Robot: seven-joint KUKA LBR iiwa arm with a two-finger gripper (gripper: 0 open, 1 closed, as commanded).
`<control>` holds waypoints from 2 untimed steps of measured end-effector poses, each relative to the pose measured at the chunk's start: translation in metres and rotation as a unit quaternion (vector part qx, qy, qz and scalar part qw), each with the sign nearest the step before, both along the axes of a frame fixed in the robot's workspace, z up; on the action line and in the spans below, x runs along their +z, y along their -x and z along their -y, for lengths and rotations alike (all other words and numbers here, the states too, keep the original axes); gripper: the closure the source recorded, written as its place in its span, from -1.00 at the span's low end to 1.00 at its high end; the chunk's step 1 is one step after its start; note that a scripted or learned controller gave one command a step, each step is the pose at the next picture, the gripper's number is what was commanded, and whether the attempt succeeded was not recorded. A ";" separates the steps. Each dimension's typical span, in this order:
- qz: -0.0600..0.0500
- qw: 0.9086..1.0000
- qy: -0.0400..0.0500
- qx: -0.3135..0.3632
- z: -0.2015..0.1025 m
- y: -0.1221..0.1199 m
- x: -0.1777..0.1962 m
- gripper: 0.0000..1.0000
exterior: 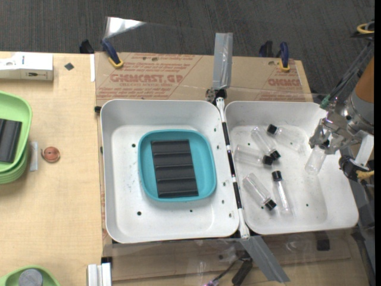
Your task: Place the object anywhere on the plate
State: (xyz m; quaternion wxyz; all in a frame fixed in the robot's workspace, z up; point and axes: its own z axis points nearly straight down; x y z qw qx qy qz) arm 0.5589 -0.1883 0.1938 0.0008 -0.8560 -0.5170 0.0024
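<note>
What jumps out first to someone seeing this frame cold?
Probably the teal plate in the left bin, carrying a dark ribbed insert. Next, the clear vials with black caps scattered in the right bin. At the right edge, the gripper sits above that bin with a clear vial hanging beneath it.

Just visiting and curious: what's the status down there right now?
Hand over right bin, a clear tube hanging at it. Teal plate in left bin, holding a black ridged block. Other tubes loose below.
</note>
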 end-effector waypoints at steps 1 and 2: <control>0.000 0.991 -0.001 0.133 -0.048 0.026 -0.007 1.00; 0.001 0.975 -0.001 0.224 -0.090 0.044 0.004 1.00</control>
